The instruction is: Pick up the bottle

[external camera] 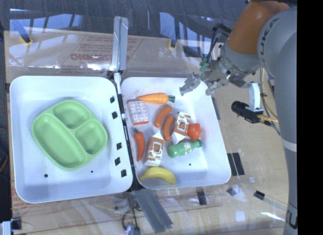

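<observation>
A curved yellow banana (158, 175) lies at the near edge of the right-hand shallow white bin (214, 166). Just beyond it, the small green plastic bottle (184, 148) rests on its side, touching an orange-and-white carton (181, 125). Two reddish sausages (165, 120) and a long orange carrot (153, 98) lie farther back. The left bin (20, 128) holds a green divided plate (69, 133). Above the right bin's far right corner hangs the metal two-finger gripper (198, 84), its fingers spread apart with nothing between them, well apart from the bottle.
</observation>
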Tool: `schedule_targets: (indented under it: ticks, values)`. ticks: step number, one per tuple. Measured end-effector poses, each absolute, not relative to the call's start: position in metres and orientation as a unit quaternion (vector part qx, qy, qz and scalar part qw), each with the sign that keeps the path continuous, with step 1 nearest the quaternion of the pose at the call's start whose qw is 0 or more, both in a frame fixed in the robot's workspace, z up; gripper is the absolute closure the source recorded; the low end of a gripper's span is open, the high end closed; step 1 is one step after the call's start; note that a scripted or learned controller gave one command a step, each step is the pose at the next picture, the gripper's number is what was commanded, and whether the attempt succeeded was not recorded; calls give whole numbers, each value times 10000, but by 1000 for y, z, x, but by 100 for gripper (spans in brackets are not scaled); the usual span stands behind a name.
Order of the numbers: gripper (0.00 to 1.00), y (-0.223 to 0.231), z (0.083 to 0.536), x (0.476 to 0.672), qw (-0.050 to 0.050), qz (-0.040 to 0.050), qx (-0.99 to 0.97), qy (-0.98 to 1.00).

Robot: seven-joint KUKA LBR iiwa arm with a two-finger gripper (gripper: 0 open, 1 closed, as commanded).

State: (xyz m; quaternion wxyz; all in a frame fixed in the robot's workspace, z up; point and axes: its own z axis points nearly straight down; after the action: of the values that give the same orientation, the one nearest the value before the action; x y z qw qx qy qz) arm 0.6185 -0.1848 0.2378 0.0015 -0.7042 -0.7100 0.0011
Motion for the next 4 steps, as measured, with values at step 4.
schedule_targets:
  ticks: [4]
  values:
    - [0, -203, 104, 527, 14, -1, -6855, -7280]
